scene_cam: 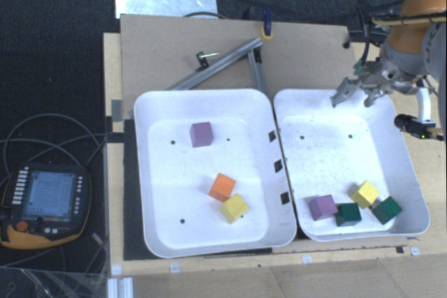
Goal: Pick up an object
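My gripper hangs over the far edge of the right bin, its two fingers spread apart with nothing between them. Well below it, in that bin's near corner, lie a purple cube, a dark green cube, a yellow cube and another green cube, packed close together. The left bin holds a purple cube toward the back, plus an orange cube touching a yellow cube nearer the front.
A grey metal bar lies slanted on the cardboard behind the left bin. A teach pendant with cables rests on the floor at the left. Black clips sit along the seam between the bins.
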